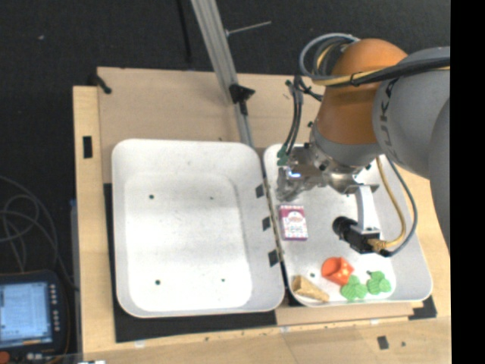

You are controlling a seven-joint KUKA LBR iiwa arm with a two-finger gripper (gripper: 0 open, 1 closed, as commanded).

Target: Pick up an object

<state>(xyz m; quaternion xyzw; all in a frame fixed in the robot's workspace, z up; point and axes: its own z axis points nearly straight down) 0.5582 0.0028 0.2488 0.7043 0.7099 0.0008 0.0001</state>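
gripper (292,182): hanging over the right bin's (405,268) far left corner; grip state unclear
card box (293,223): lying just near of it, against the left wall
tomato (337,269), greens (366,285), wedge (309,287): sitting along the near edge
progress: nothing is being lifted yet; grasp and lift remaining

We see even, fairly bright overhead light; the white bins (189,226) look nearly blown out at centre frame, shadows stay soft, and the whole picture is slightly blurry and grainy.
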